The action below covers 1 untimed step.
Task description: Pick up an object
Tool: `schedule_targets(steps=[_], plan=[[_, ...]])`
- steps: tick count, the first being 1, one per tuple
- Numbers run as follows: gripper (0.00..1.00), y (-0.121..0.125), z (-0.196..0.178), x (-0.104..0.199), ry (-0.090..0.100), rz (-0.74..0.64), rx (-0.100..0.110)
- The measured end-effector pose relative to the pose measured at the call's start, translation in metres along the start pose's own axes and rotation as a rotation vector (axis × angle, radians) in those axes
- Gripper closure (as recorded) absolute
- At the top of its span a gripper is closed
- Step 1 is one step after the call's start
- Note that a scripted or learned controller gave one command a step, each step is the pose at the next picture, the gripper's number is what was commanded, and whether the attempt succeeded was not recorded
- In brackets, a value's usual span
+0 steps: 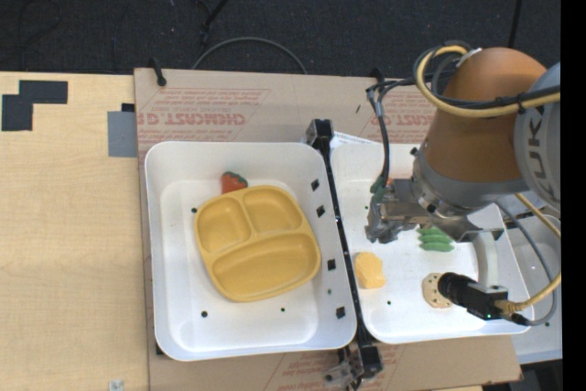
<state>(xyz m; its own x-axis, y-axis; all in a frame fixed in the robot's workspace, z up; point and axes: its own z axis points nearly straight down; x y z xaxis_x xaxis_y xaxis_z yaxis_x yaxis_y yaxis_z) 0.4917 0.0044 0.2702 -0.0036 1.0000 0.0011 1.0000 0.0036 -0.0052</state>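
Cardboard-covered bench (211, 105) is sitting on dark floor, cables trailing at frame top. Two white bins: left bin (174, 288) is holding a yellow divided plate (256, 241); in the right bin (403, 325), the gripper (383, 220) is hanging, grip state can't tell. Yellow block (369, 270) is lying just below it, apart.

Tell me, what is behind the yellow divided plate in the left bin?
A red object shows past the yellow plate's far rim. The plate covers its lower part, so its full shape cannot be seen.
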Motion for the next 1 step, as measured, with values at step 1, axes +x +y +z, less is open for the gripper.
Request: schedule_targets(steps=[1], plan=[[1.00, 0.0002, 0.0092, 0.0598, 0.000, -0.001, 0.001]])
